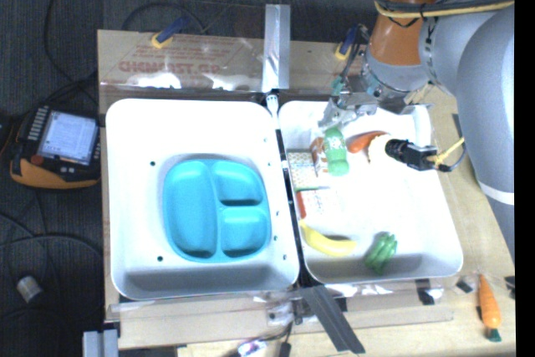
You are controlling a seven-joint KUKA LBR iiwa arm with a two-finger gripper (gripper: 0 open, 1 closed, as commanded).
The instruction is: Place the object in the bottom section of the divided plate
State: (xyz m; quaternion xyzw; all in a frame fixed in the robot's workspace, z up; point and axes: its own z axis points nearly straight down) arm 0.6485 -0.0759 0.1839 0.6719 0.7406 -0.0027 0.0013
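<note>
A small green bottle-shaped toy (336,153) with a pale top sat in the upper part of the right bin (422,217), directly under the pincer (341,123); whether the pincer's tips closed on it or merely hung just over it could not be told from this slanted view. Just beside the green piece lay an orange, carrot-like tapered piece (365,141) and a small reddish-brown bit (317,149), and near the bin's left wall lay a flat printed card or packet (303,171). Lower in the same bin lay a smooth curved yellow banana (328,242) and a ribbed green toy vegetable (380,252), well apart from the pincer. A black cylindrical part with a yellow cable (411,153) projected beside the arm's wrist. The divided plate (217,208), a glossy turquoise rounded rectangle with one large compartment and two smaller ones, lay in the left bin (134,180), across the central divider from the green toy. The bins were shallow, white and smooth-walled. The pale wooden desk (113,63) carried a crinkled clear plastic sheet (184,63) behind the bins and an orange-handled tool (489,309) at its right corner. A handheld screen device (58,145) lay on the dark carpet to the left.
</note>
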